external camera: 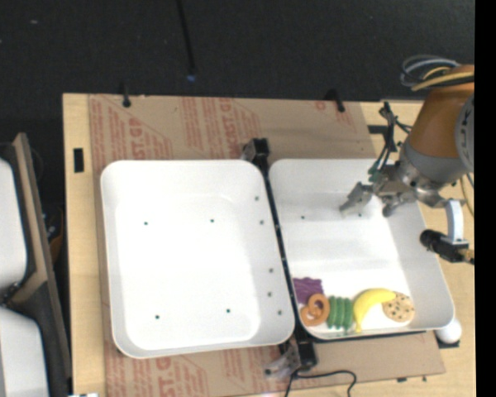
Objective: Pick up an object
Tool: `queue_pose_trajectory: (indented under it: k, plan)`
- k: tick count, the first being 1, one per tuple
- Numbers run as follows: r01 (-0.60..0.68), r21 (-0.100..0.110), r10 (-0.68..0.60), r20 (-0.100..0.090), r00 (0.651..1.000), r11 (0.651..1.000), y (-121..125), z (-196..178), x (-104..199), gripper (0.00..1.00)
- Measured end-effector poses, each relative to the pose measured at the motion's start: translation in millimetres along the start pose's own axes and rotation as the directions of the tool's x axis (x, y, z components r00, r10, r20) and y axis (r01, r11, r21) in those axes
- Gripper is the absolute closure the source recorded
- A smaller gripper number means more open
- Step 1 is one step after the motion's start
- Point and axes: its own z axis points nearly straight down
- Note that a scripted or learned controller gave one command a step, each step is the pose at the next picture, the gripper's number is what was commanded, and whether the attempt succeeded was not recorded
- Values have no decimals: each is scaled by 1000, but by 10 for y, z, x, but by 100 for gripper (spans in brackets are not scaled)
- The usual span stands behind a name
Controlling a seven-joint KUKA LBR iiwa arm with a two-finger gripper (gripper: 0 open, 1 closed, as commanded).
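Note:
Along the right bin's (331, 180) near edge lie a purple piece (307, 287), an orange ring (315, 311), a green ridged piece (341, 313), a yellow banana (372, 300) and a tan cookie (398, 308). My gripper (370, 203) hangs over the far right part of that bin, well above and apart from the objects. Its two fingers are spread apart with nothing between them.
The left bin (190, 255) is a plain white tray beside the right one. A black divider clamp (256, 150) sits between the bins at the far edge. The brown bench board (182, 126) lies under both. A black cable and fittings hang at the arm's right side.

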Motion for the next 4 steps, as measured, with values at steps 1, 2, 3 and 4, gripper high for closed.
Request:
queue_pose_trajectory:
  k: [1,2,3,4]
  plan:
    - [3,-5,-3,1,1000,1000,296,324,140,0]
    - [1,-14,-1,3,1000,1000,78,-486,148,0]
    - [1,1,-1,0,1000,1000,-378,350,258,0]
    - [5,-7,-5,1,1000,1000,82,509,601,0]
